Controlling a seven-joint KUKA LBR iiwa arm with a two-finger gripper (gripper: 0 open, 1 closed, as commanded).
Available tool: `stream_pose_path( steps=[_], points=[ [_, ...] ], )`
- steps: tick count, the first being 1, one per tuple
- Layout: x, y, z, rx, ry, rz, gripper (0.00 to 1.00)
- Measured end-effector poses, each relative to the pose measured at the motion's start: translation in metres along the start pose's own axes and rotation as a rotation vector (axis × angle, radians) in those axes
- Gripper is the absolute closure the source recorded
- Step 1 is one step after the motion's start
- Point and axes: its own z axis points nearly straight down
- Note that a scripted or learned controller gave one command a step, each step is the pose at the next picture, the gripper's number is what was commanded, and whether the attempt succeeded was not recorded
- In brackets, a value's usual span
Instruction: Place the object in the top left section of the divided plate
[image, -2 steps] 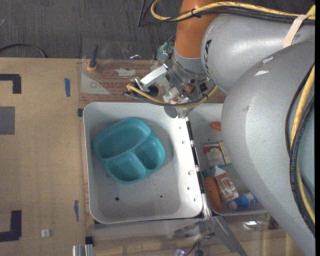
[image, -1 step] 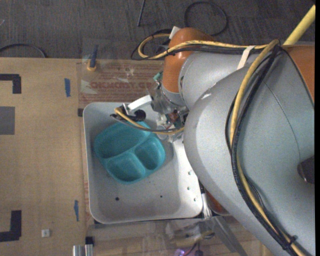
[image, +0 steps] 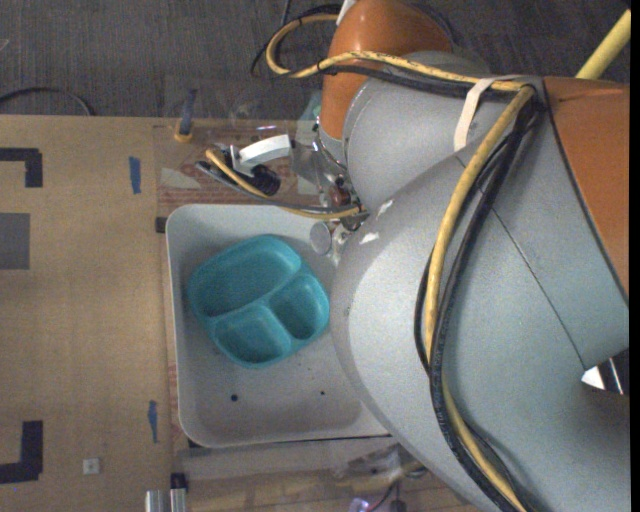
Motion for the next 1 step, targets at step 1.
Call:
stream_pose_path(
  steps=[1],
  points=[
    [0.0095, 0.0156, -0.0068, 0.0, 0.0, 0.015, 1.0]
  ],
)
